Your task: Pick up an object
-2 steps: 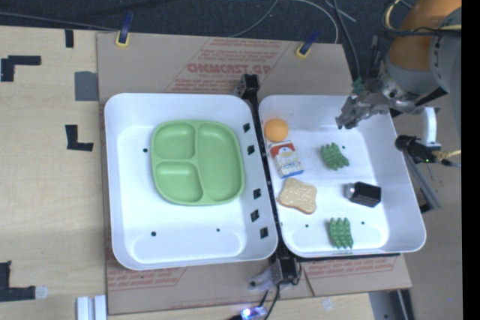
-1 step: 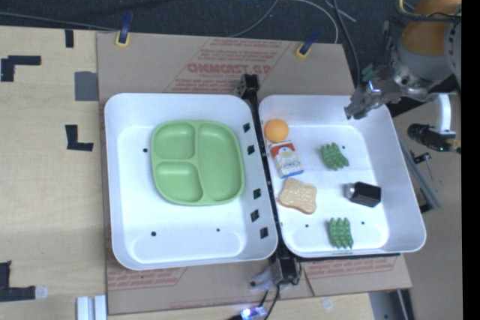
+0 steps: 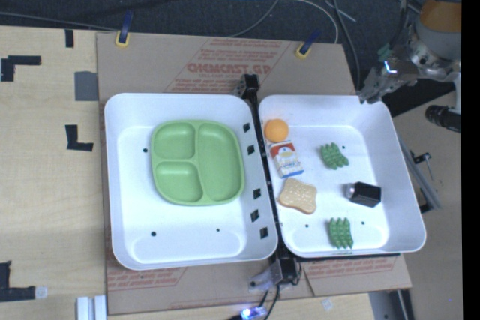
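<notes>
The arm sits high at the right, its gripper [image 3: 373, 91] poised just over the far right corner of the right bin [image 3: 375, 116], and there's nothing in its grasp; how wide it stands I cannot tell. Down in that bin: an orange ball [image 3: 277, 130] by the dividing edge, a small red-and-white carton [image 3: 286, 159] just below it, a tan slice of toast [image 3: 298, 195], two knobbly green pieces [image 3: 334, 155] [image 3: 340, 232], and a black block [image 3: 364, 194]. The left bin [image 3: 127, 183] carries a green divided plate [image 3: 198, 162].

green tray [image 3: 199, 162], orange ball [image 3: 277, 130], toast [image 3: 298, 195]
</notes>
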